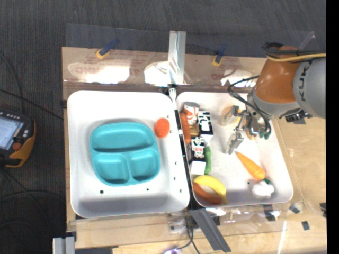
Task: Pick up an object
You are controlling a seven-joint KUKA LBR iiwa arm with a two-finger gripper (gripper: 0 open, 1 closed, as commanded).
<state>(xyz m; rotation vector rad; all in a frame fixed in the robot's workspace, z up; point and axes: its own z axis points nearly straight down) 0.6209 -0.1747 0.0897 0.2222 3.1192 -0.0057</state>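
Note:
My gripper hangs over the right bin, in its upper middle part, below the orange wrist band. Its fingers stand open and apart, with nothing between them. An orange carrot lies just below the gripper on the bin floor, not touched. Up and to the left of the gripper sits a small tan object. A white lump with a green bit rests near the bin's lower right corner. A yellow banana lies at the lower left.
Along the right bin's left wall stand several small boxes and a green item. The left bin holds a teal divided plate and an orange ball. A handheld pendant lies far left.

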